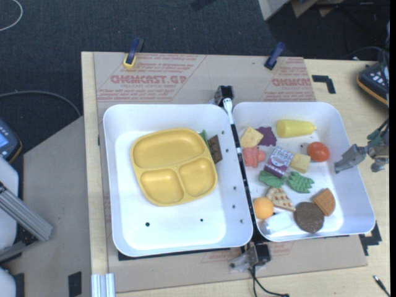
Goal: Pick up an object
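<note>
The right bin (349,193) holds several toy foods: a yellow corn-like piece (295,127), a red tomato (318,151), purple grapes (267,135), a purple packet (279,159), a pale cube (301,163), green pieces (300,182), an orange (263,208), a brown cookie (308,217) and a tan cracker (323,202). My gripper (364,159) hangs over that bin's right rim, to the right of the tomato. It is open with nothing between its fingers.
The left bin (117,184) holds a yellow divided plate (174,166), with a small brown and green piece (213,147) at the plate's right edge. A black clip (225,95) sits where the bins meet at the back.
</note>
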`<state>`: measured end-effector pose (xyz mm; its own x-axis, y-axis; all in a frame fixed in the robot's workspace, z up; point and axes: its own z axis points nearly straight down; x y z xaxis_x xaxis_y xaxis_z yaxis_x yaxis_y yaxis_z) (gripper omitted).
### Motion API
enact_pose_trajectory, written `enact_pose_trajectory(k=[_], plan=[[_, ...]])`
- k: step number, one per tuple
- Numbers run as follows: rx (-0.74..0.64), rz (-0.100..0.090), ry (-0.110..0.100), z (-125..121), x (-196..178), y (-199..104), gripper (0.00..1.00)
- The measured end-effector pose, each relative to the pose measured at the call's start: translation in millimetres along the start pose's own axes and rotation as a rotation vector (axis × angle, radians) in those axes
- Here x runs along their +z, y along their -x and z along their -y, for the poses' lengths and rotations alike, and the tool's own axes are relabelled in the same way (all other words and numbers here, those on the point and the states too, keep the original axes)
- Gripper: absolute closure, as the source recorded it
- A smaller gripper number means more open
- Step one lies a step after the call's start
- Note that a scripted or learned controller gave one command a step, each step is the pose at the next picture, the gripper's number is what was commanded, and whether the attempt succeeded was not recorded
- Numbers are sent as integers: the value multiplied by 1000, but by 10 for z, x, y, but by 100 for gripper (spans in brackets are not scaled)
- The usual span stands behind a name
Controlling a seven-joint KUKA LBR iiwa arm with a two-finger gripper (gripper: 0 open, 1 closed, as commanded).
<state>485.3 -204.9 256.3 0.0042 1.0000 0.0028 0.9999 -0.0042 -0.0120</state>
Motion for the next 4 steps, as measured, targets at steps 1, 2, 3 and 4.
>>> enact_pose_trajectory(k=[1,2,3,4], plan=[[-4,3,12,-24,-64,-7,0],[-3,1,7,-27,394,67,0],[-4,0,6,-52,1021,95,0],[-4,-2,7,-40,1517,182,0]])
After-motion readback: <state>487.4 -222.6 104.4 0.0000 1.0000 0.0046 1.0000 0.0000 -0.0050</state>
